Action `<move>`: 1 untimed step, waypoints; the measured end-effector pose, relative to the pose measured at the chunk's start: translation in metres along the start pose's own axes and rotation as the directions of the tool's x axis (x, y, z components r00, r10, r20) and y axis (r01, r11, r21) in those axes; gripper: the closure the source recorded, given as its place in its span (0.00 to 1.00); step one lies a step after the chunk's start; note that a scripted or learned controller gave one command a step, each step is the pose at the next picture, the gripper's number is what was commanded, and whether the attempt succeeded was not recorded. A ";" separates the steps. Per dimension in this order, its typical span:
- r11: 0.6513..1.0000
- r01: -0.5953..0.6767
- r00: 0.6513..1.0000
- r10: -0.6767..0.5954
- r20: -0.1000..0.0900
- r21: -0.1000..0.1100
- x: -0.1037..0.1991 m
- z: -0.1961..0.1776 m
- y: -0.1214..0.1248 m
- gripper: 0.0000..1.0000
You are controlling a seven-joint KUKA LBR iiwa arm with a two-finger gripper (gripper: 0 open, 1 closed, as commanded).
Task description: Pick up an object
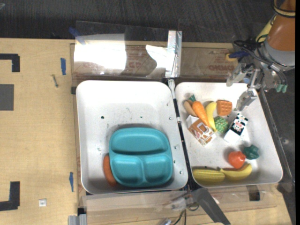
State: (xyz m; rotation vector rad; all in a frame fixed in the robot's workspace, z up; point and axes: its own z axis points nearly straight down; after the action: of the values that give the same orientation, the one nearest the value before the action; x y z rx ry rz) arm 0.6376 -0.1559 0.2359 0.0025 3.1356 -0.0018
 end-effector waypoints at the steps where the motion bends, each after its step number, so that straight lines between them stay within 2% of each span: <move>1: 0.983 -0.184 0.983 0.184 -0.011 -0.001 0.025 0.134 -0.004 0.00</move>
State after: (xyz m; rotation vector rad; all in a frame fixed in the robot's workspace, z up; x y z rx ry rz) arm 0.6137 -0.1596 0.1013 0.2927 3.1330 0.0024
